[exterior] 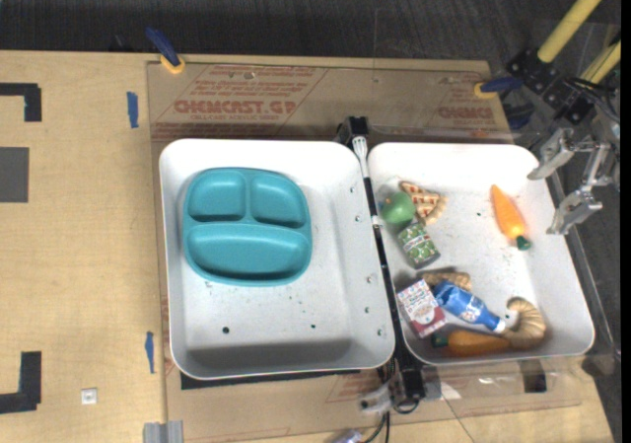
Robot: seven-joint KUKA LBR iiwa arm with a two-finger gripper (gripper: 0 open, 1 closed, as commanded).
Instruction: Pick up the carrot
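Note:
The carrot [508,213], orange with a small green tip, lies in the upper right of the right bin [552,278], pointing towards the near side. My gripper [555,191] hangs over the bin's right rim, just to the right of the carrot and apart from it. Its two metal fingers [544,162] are spread open with nothing between them.
The right bin also holds a green toy [398,208], a waffle piece [424,200], a green can [420,245], a small carton [418,305], a blue pouch [467,306], a croissant [526,320] and an orange sausage-like item [477,342]. A teal divided plate [246,226] sits in the left bin [266,332].

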